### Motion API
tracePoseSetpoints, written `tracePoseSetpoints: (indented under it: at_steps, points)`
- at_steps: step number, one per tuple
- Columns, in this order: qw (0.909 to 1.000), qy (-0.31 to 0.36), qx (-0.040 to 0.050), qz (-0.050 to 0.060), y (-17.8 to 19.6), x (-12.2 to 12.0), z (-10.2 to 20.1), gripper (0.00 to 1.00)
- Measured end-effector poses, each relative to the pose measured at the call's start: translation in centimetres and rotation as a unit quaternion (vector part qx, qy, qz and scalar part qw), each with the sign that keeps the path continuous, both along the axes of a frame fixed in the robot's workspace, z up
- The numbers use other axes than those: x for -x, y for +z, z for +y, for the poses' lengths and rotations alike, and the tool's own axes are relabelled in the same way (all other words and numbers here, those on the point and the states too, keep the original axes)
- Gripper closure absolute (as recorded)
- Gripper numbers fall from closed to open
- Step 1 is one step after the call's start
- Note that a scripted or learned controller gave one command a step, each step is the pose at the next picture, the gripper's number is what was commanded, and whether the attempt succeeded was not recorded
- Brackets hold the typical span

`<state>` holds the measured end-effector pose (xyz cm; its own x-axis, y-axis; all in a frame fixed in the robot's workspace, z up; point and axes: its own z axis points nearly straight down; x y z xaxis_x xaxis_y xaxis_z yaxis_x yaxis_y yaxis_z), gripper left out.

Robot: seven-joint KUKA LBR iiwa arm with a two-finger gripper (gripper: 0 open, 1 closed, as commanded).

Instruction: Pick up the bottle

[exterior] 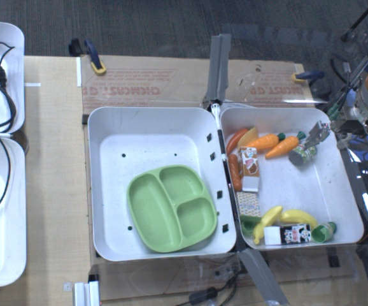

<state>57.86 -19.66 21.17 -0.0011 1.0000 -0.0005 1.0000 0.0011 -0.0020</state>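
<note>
The bottle [295, 234] lies on its side at the front of the right bin [353, 196]. It is white with a black label, and its green cap points right. A yellow banana [284, 217] lies just behind it, touching it. My gripper [307, 146] hangs low over the back right of the same bin, beside the tip of an orange carrot [283, 146]. It is well behind the bottle, with bare bin floor between them. The arm comes in from the right edge.
The right bin also holds a second carrot [264, 140], orange and red pieces along its left wall, a small carton [249, 166], a waffle-like piece [247, 203] and a green item [248, 222]. A green divided plate [171, 207] lies in the left bin [107, 171].
</note>
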Motion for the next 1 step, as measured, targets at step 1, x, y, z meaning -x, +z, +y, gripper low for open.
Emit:
tracePoseSetpoints:
  at_steps: [1]
  points:
    - [0.9995, -0.03, 0.0004, -0.001, -9.85, 2.1, 7.67, 0.0]
